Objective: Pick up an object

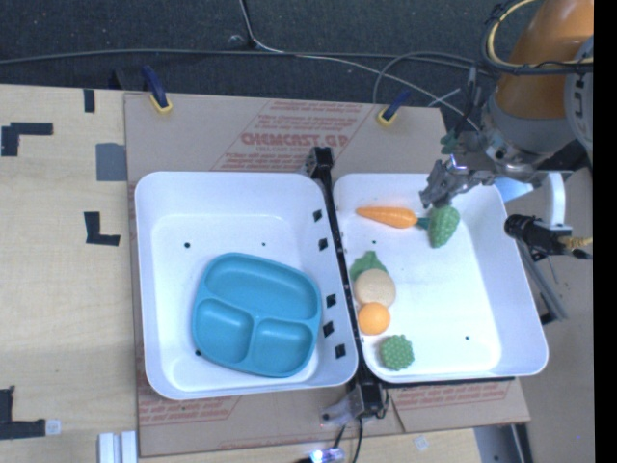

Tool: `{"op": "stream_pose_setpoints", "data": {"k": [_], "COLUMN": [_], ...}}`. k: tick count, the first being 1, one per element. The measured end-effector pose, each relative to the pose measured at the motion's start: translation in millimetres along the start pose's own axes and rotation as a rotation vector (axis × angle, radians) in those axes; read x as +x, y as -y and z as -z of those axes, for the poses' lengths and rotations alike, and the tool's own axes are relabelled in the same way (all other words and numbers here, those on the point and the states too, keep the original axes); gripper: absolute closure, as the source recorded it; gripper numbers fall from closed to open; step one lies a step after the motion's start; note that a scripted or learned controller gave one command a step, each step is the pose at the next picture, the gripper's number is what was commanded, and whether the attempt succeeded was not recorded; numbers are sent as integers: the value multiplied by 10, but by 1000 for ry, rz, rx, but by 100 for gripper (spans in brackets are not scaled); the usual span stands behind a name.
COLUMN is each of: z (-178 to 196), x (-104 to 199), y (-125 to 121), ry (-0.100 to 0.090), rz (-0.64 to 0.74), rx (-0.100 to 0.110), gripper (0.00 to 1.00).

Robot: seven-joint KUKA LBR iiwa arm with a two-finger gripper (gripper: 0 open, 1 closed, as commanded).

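Above the right bin (501, 287) — hand (439, 193), carrot (387, 217) beside.

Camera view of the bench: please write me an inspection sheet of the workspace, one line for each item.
Surface: bench with a cardboard sheet under two white bins, left bin and right bin.
Job's things: in the right bin, a carrot, a green piece beside it, a pale ball, an orange ball, a small green piece.
Clutter: blue divided tray in the left bin.
Grippers: gripper low over the right bin's far side, by the carrot's leafy end; grasp unclear.
Cables: black cable across the dark floor behind the bench; thin wires near the arm.
Surroundings: two clamps on the cardboard's far edge; black tape marks on the bench.
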State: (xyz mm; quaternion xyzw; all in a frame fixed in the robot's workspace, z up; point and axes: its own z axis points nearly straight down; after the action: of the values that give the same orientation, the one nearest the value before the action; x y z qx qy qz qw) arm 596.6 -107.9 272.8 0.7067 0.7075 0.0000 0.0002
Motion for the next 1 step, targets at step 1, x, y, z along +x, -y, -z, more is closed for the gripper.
{"op": "stream_pose_setpoints", "data": {"k": [1], "z": [-199], "x": [496], "y": [222], "ry": [-1], "rz": [3], "rx": [4], "gripper": [100]}}
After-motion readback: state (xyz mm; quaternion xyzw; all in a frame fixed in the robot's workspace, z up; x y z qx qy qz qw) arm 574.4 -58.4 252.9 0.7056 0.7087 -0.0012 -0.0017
